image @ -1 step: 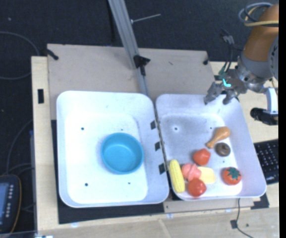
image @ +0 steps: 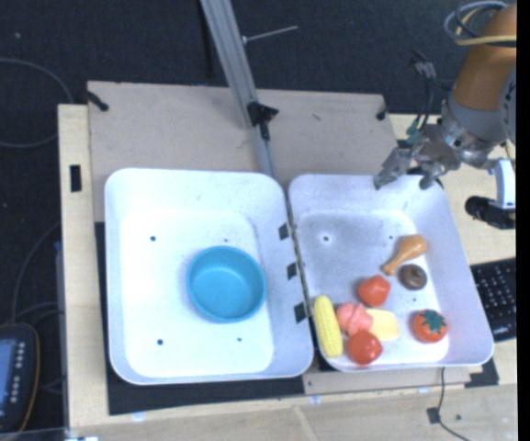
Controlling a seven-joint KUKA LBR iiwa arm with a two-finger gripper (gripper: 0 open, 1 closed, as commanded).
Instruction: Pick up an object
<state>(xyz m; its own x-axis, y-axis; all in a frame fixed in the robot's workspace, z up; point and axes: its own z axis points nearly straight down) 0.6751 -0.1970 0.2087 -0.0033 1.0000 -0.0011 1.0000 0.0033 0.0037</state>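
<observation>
Tool (image: 408, 171) hung over the far rim of the right bin (image: 338, 205), fingers spread apart, nothing between them. Toy food lay crowded in that bin's near half: corn cob (image: 327, 325) against the left wall, tomatoes (image: 373, 291), strawberry (image: 430, 325), drumstick (image: 404, 253). Far half was bare floor. Left bin (image: 136, 209) carried one blue bowl (image: 226, 283) near its centre, with open margin all round.

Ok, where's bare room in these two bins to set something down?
Left bin: bare floor all around the blue bowl. Right bin: the back half, near the hand. Crowded: its front, from the corn past the tomatoes to the strawberry and drumstick.
</observation>
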